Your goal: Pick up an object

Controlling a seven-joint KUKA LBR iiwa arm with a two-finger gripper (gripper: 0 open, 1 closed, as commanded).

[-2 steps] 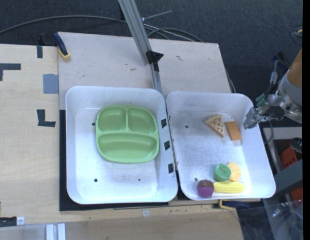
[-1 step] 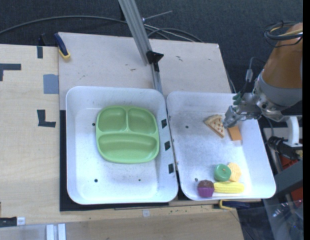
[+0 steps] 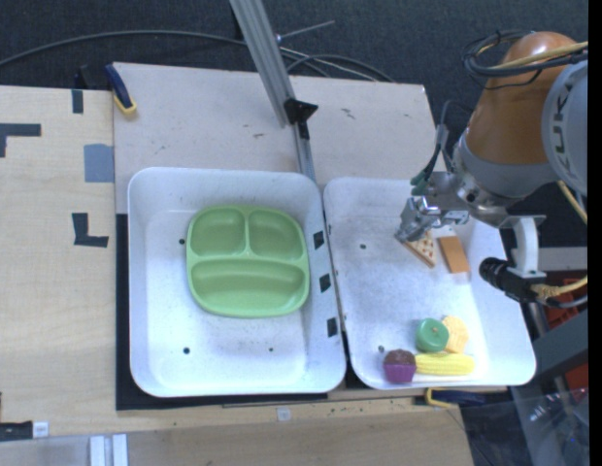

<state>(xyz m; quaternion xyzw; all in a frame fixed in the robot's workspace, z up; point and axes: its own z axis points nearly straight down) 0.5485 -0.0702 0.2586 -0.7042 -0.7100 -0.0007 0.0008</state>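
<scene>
The cracker (image 3: pixel 423 250) lay near the right bin's (image 3: pixel 379 289) far edge, under the gripper (image 3: pixel 415 223); its grasp couldn't be told.

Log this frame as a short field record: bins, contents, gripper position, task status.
left bin: green divided plate
right bin: tan cracker-like wedge, orange block, green round piece, purple piece, yellow corn
gripper: low over the right bin, just above the wedge
fingers: state unclear
task status: no object visibly held
</scene>
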